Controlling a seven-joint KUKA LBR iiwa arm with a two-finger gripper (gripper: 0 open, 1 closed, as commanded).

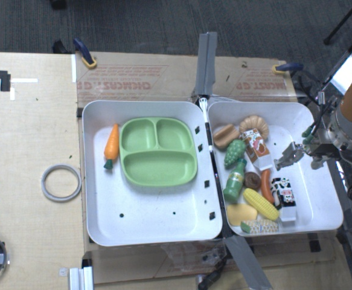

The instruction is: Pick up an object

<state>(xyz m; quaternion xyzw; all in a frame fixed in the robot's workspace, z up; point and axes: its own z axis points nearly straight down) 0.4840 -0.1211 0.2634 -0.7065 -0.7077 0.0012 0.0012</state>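
1. The gripper [288, 156] hangs over the right bin [311, 213], reaching in from the right. Its fingers look spread apart, with nothing visible between them; they are small at this angle, so how wide is uncertain.
2. The toys lie mostly to the left of the gripper and nearer the camera. Closest are the black-and-white carton [282, 193], just to the near side of the fingertips, and the red-and-white box [256, 148], just to their left.
3. The carton's long axis runs roughly near-to-far. The corn cob [260, 203] beside it lies on a slant, far-left to near-right.
4. The pile is crowded: the green bottle [234, 182], the grapes [235, 152] and the bread roll [225, 135] sit touching or almost touching.
5. Open floor lies along the bin's right side, under the arm. The carton borders it, so it looks the easiest target.
6. The left bin [97, 204] holds a green tray [159, 151] and a carrot [111, 145], well apart from the gripper.
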